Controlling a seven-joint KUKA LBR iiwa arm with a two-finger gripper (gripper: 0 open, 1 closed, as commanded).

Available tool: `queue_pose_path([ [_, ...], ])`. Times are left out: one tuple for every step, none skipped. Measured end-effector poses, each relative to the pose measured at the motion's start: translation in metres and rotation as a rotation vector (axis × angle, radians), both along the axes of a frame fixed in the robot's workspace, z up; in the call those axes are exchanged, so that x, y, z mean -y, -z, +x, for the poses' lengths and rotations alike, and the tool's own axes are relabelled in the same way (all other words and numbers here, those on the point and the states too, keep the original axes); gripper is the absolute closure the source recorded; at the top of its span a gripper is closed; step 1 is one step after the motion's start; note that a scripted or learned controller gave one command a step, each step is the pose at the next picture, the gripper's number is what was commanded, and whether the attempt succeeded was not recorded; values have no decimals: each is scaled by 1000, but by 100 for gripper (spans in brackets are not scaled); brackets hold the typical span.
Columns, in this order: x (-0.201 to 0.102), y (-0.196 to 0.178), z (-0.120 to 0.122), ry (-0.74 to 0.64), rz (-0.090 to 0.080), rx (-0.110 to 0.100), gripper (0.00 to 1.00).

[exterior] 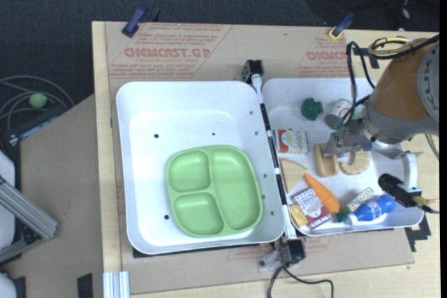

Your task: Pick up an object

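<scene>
Bread slice (325,160) under the gripper (347,143), in the right bin (293,91).

Whether the gripper is released or clenched I cannot tell; it hangs low over the tan slice, with a round cracker (355,162) just beside it. To lift cleanly, I judge it should centre on one piece, not straddle both, and come straight down. A carrot (322,192) lies nearer the front from the gripper, a green toy (311,108) behind it; the green plate (212,189) sits well away in the other bin.
</scene>
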State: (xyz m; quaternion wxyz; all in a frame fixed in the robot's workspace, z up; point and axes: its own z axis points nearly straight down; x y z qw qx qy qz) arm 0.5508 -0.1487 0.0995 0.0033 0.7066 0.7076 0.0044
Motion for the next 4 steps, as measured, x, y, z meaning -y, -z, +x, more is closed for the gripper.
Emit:
queue_pose_path([
  [-42,-87,-30,0,-2,-8,100],
  [-37,-109,-72,2,-1,-13,100],
  [-86,-133,-71,0,-2,-10,100],
  [-137,-146,-71,0,-2,-9,100],
])
